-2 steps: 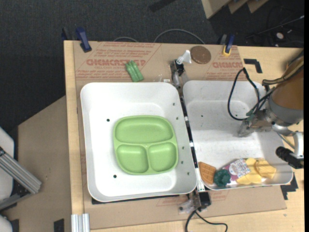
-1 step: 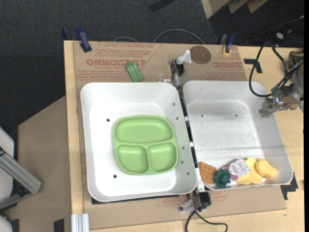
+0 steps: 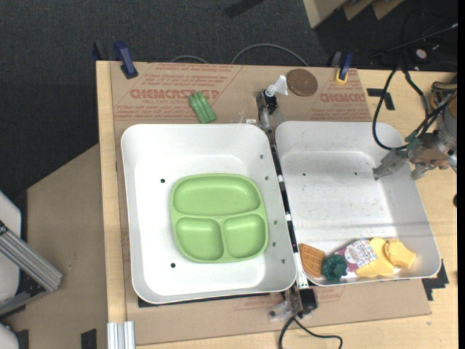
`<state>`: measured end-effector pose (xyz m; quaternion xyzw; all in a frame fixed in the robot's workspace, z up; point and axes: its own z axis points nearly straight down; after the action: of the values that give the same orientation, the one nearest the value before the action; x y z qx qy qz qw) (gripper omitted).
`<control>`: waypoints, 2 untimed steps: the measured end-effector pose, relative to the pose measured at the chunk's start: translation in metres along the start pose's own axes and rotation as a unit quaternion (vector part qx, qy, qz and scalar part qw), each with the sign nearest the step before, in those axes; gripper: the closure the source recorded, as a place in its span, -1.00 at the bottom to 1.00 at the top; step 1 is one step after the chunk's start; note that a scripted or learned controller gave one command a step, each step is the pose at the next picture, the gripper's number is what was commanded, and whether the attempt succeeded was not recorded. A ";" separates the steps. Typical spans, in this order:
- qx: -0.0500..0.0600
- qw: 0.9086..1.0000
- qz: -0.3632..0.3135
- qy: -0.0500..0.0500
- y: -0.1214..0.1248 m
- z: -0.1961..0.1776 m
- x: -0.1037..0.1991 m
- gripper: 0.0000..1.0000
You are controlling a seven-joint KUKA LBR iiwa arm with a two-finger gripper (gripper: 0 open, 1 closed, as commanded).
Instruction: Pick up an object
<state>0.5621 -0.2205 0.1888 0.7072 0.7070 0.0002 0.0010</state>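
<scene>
Toys lay bunched in the near corner of the right bin (image 3: 349, 140), well apart from the jaws (image 3: 386, 167) and nearer the camera than they were: a waffle-patterned orange piece (image 3: 312, 259), a dark green broccoli-like piece (image 3: 334, 267) touching it, a pink-and-white wrapped item (image 3: 359, 252), and yellow and tan food shapes (image 3: 389, 259) pressed against the bin's front wall. The jaws sat at the right bin's far right rim, a grey tip reaching just inside the wall over bare white floor, with cables and the wrist behind it at the view's right edge. Nothing showed between the fingers, and whether they stood wide or narrow could not be told at that size and angle. Far to the left of the jaws, the left bin (image 3: 145, 158) carried a light green divided plate (image 3: 218, 217) lying flat. Beyond both bins, on the cardboard-covered bench (image 3: 174, 89), lay a small green object (image 3: 203, 107) and a brown disc (image 3: 301, 83).
</scene>
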 end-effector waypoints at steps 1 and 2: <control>0.000 1.000 -0.001 0.000 0.045 0.087 0.001 -1.00; 0.001 1.000 -0.002 0.003 0.046 0.104 0.000 -1.00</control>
<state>0.6084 -0.2205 0.0845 0.7061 0.7081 0.0018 -0.0024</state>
